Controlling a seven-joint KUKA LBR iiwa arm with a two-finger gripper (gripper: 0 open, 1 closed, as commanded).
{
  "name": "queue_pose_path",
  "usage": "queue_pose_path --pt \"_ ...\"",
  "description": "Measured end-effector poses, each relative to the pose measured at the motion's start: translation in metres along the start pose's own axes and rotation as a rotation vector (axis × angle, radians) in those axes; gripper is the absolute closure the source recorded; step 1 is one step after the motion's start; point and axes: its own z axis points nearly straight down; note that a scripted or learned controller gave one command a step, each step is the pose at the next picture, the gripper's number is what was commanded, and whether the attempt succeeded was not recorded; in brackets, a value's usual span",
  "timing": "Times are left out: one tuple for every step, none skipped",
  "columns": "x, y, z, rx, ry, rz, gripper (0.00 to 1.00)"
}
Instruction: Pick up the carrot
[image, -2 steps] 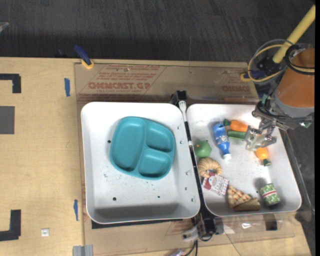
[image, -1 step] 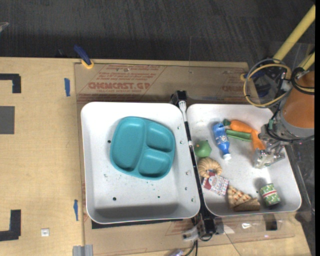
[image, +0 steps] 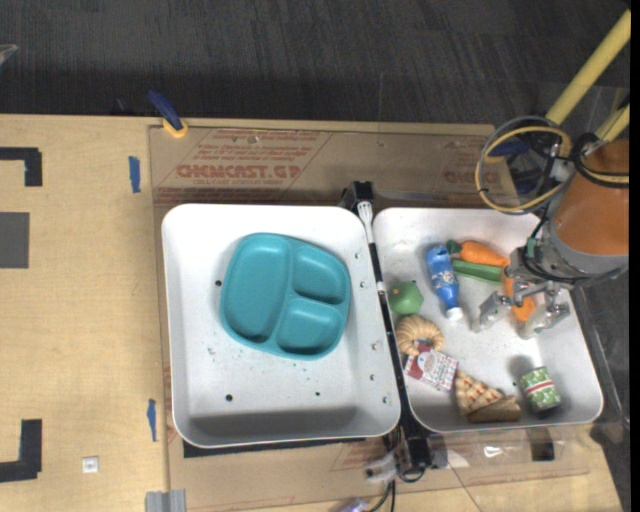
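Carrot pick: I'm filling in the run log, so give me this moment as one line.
task: pick carrot | gripper: low in right bin, open | carrot: on bin floor beside blue bottle, not between fingers | status: not grasped

- We see a tan tabletop (image: 80, 300) marked with black tape.
- On it lies a brown cardboard sheet (image: 330, 160).
- Two white bins sit side by side: left bin (image: 190, 330), right bin (image: 575, 350).

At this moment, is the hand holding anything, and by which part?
An orange piece sits between the hand's fingers, but it cannot be told whether it is gripped. The carrot lies apart in the right bin.
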Motion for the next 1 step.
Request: queue_pose_path --pt "0.0015 -0.0026 -0.0115 0.009 0.006 0.000 1.00"
